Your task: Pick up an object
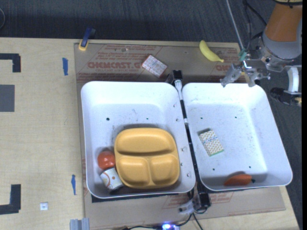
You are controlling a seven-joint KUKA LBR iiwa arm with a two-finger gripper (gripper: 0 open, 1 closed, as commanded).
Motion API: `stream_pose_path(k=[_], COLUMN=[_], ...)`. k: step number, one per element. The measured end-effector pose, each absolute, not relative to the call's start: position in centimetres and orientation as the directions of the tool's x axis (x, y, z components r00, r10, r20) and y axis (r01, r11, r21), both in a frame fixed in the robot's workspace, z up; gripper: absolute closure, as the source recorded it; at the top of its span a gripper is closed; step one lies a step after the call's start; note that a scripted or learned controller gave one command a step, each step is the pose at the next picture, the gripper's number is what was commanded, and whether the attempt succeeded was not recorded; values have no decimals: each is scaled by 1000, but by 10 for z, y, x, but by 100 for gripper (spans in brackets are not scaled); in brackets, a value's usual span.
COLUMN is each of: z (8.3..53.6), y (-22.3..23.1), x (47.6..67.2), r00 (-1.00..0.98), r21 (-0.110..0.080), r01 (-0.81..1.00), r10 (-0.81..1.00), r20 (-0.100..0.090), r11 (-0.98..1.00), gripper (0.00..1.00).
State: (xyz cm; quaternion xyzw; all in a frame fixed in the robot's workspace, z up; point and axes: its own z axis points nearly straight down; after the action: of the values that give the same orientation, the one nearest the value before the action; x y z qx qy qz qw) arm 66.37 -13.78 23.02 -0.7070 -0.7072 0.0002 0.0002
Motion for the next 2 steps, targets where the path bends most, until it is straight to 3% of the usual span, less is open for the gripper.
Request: stream_pose_path(k=[1, 2], z=[86, 86], y=[-116, -92], x=[646, 564], r00=[-1, 1], r21=[3, 1], r01=[1000, 1000], r10=[1000, 1000], r20=[0, 0], r11=[1, -1], gripper=[0, 0])
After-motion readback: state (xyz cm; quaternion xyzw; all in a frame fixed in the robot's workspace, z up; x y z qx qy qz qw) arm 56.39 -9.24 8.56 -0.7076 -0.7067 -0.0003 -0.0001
